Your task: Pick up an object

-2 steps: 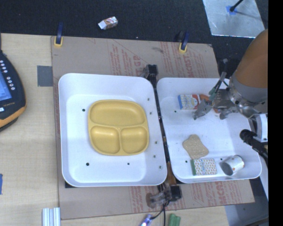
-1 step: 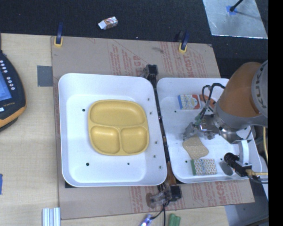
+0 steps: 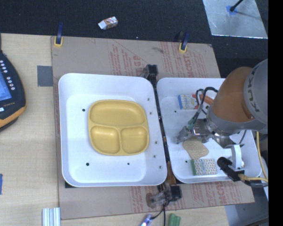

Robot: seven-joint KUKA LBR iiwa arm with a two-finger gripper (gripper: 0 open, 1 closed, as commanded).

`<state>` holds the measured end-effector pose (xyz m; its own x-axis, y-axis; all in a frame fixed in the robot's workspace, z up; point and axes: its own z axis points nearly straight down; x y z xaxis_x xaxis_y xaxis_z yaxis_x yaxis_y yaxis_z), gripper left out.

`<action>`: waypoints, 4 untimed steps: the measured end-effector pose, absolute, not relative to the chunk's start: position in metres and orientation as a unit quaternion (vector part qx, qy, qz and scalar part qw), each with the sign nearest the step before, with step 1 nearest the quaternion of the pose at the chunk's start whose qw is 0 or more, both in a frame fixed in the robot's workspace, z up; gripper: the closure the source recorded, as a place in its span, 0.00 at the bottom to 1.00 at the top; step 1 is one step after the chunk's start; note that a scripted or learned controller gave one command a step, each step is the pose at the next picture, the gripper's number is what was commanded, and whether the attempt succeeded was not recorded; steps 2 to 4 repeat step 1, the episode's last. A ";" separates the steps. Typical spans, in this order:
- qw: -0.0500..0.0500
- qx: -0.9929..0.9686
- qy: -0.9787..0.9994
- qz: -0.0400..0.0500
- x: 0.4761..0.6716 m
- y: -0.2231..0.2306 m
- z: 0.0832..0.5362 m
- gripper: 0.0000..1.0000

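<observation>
White bins, two, side by side on a cardboard sheet [image 3: 132, 55]. Left bin [image 3: 68, 126]: one yellow divided plate [image 3: 118, 126], central. Right bin [image 3: 172, 140]: arm [image 3: 236, 100] reaching in from the right; gripper [image 3: 187, 133] low near the bin's middle, jaw opening cannot be told, nothing seen between them. Tan pad [image 3: 195, 149] just near-right of the gripper; speckled card [image 3: 204, 166] nearer still; small packet [image 3: 186, 100] at the far side. Pendant [image 3: 2, 95] at far left.
</observation>
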<state>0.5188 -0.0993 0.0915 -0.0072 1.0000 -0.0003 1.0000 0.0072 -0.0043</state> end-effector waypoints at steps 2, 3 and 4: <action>0.000 -0.705 -0.709 0.001 0.537 -0.106 0.092 0.00; 0.000 -0.705 -0.709 0.001 0.537 -0.106 0.092 0.00; 0.000 -0.705 -0.709 0.001 0.537 -0.106 0.092 0.00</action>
